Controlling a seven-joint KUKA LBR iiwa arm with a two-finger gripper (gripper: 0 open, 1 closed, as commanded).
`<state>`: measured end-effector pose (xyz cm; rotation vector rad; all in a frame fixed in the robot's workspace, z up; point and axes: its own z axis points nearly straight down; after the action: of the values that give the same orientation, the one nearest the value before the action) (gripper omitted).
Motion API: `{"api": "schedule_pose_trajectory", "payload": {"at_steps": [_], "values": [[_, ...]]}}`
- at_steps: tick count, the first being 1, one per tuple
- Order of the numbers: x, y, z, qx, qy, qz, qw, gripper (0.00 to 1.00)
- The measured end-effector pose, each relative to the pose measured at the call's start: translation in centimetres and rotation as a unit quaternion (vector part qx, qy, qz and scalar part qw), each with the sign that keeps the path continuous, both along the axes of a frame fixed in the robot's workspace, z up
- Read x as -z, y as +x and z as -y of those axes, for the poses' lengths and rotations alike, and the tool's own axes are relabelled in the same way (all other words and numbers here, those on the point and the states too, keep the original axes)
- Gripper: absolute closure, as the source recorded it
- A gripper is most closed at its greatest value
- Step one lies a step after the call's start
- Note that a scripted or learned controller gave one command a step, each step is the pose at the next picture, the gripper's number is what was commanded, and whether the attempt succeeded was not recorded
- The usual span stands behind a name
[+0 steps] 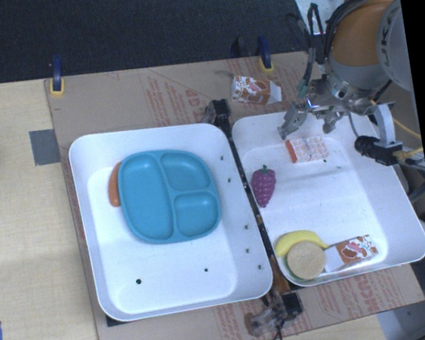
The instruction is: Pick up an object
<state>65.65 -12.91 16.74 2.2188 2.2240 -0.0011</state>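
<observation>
Hand [310, 119] open over small white, red-printed packet [306, 149]

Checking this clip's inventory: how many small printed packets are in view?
3: one packet on the cardboard behind the bins, one in the right bin under the claw, one at its front edge.

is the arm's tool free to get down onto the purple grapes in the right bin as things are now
Probably yes. The purple grapes lie alone on bare floor near the right bin's left wall, nothing on top of them. The tool is above the bin's far edge, by a small packet. The near wall may crowd the approach.
</observation>
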Motion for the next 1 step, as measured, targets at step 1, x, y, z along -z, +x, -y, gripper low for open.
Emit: {"api": "schedule_pose_trajectory", "payload": {"at_steps": [1], "values": [[7.21, 0.15, 3.43, -0.001, -0.0026, 0.003, 1.0000, 0.00]]}}
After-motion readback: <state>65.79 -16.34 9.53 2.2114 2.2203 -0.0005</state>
